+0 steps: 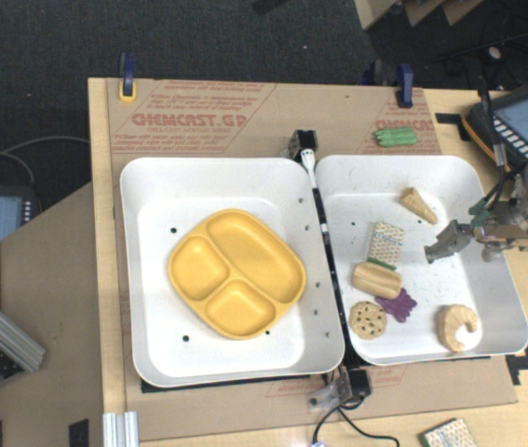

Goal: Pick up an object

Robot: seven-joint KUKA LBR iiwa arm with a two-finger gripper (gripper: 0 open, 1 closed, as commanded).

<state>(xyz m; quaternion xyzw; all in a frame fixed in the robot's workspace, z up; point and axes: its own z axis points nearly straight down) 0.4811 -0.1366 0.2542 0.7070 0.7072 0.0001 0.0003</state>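
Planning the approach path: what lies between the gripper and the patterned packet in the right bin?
Bare white floor of the right bin, seen in the camera view. The gripper hovers right of the patterned packet, nothing between them.

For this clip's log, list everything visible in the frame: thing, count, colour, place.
White bins: 2, side by side on the bench.
Divided plate: 1, yellow, left bin.
Wedge piece: 1, tan, right bin, top.
Patterned packet: 1, pale, right bin, centre.
Bread roll: 1, tan, under the packet.
Purple piece: 1, beside the roll.
Cookie: 1, brown, speckled, right bin, lower left.
Croissant: 1, beige, right bin, lower right.
Green item: 1, on the board above the right bin.
End effector: 1, grey, over the right bin's right side.
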